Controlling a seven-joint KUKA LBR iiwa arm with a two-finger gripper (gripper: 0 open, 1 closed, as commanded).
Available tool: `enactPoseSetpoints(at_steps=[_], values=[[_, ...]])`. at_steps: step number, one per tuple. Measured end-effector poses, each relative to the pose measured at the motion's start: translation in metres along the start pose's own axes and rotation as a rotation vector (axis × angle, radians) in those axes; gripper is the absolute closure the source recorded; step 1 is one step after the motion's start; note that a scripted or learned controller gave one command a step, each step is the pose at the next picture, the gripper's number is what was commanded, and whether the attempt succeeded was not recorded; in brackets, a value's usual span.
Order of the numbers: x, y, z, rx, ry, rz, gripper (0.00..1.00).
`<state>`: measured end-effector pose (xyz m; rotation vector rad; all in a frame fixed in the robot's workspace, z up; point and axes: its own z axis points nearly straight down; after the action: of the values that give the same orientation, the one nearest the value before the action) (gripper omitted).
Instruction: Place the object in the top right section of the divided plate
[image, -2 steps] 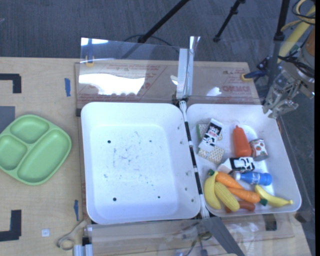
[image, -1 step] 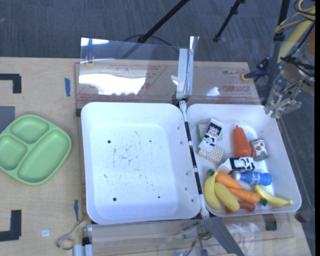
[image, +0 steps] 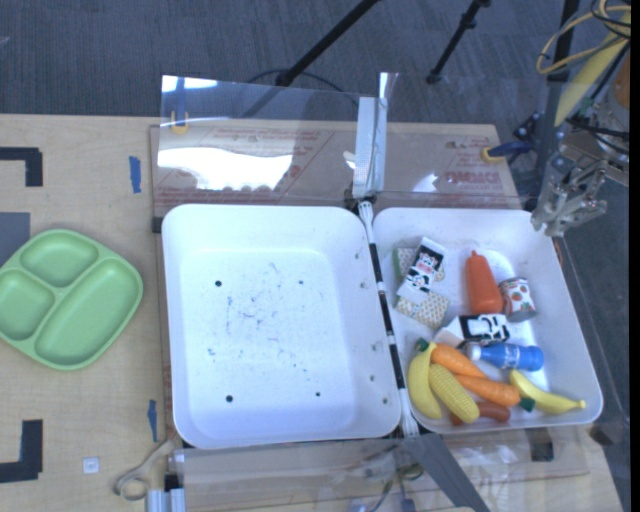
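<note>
A green divided plate (image: 66, 297) lies on the bench at the far left, with two small sections at the top and one long section below. The right bin (image: 575, 300) holds toy food: a red ketchup bottle (image: 483, 284), a small can (image: 517, 298), a milk carton (image: 426, 265), a blue bottle (image: 508, 356), carrots (image: 470, 372), corn (image: 452, 393) and bananas (image: 545, 396). My gripper (image: 566, 212) hangs at the far right, above the back right corner of the right bin, with nothing seen between its fingers.
The left bin (image: 200, 400) is bare white with faint blue marks. Clear plastic panels (image: 260, 130) stand behind both bins. Black tape marks (image: 25, 165) sit on the wooden bench at the left. Cables and stands crowd the upper right.
</note>
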<state>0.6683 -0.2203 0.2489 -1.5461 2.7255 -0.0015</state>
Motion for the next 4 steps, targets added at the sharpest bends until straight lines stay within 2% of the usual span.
enactPoseSetpoints(at_steps=[2, 3, 4], values=[[0.0, 0.001, 0.023, -0.006, -0.001, -0.597, 1.0], [0.024, 0.049, 0.033, -0.006, 0.0, -0.627, 1.0], [-0.033, 0.028, 0.081, -0.005, -0.003, -1.015, 1.0]])
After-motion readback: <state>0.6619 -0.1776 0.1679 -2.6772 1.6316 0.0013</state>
